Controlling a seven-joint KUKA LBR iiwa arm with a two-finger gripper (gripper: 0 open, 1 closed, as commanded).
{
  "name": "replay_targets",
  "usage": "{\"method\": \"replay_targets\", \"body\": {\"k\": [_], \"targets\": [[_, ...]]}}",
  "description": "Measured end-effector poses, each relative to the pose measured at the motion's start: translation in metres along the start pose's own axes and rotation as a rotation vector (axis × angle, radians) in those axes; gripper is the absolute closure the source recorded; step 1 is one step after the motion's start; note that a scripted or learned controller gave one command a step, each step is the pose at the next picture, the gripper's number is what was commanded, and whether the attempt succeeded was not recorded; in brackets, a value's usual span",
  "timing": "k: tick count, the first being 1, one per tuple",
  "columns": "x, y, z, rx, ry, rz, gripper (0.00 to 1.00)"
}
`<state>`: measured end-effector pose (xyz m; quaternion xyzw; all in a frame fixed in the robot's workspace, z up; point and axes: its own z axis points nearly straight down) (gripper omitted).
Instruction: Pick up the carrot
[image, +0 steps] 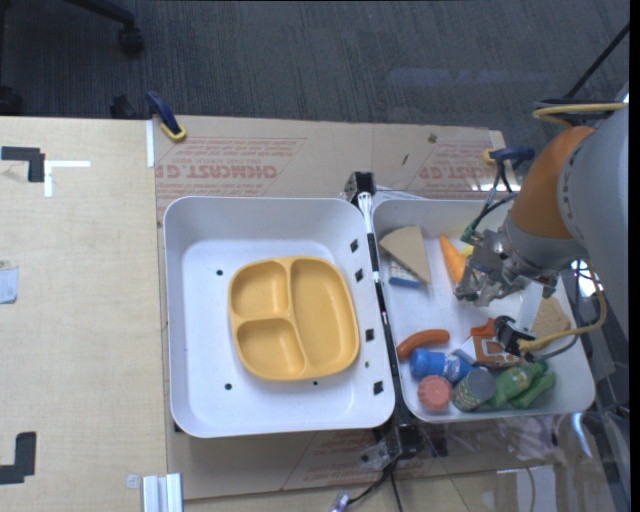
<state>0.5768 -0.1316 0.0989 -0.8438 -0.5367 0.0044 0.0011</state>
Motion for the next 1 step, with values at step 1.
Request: {"method": "replay_targets", "body": {"k": [1], "targets": [[0.0607, 0.0481, 0.0150, 0.039, -0.011, 0.077, 1.00]]}}
